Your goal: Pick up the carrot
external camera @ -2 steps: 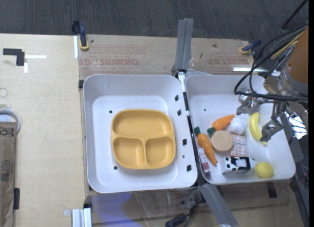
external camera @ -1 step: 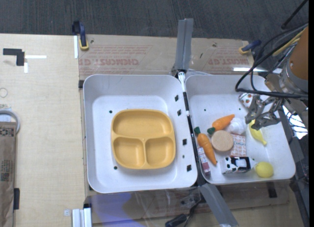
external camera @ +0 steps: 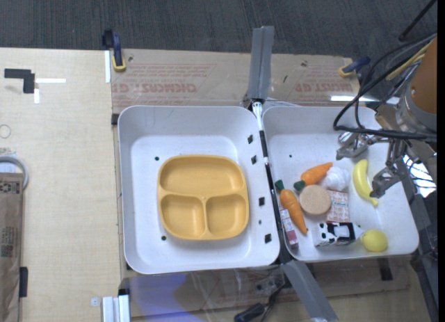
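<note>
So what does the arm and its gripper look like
At the view's right edge, the arm shows an orange band with grey above it. Black cables loop around it, one strand yellow. The gripper is bare silvery metal, with two thin fingers on a boxy metal mount.

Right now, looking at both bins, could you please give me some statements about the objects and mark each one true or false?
1. The yellow divided plate lies in the left bin. True.
2. Two carrots lie in the right bin. True.
3. The banana lies on the plate. False: it lies in the right bin, near the gripper.
4. The gripper holds a carrot. False: both carrots lie apart from it.
5. The lemon sits in the right bin's near right corner. True.
</note>
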`<action>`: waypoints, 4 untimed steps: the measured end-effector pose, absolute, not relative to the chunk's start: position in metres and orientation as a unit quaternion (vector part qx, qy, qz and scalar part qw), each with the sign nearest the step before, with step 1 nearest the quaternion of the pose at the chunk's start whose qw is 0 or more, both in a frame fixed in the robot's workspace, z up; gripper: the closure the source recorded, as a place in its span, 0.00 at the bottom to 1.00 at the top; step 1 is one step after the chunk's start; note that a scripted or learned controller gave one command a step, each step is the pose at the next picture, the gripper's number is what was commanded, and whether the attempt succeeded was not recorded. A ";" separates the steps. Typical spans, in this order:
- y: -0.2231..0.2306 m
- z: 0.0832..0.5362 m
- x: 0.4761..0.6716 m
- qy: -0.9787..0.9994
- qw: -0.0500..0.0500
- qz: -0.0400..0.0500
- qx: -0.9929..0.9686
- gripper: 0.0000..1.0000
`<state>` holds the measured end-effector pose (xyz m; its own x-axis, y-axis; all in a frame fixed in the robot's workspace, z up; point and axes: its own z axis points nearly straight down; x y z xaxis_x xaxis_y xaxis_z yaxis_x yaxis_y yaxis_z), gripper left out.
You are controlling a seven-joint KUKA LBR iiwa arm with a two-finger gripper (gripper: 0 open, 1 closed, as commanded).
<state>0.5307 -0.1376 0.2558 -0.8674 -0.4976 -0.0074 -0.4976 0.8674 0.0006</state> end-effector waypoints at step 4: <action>-0.140 0.210 0.621 0.843 0.003 0.000 -0.539 0.00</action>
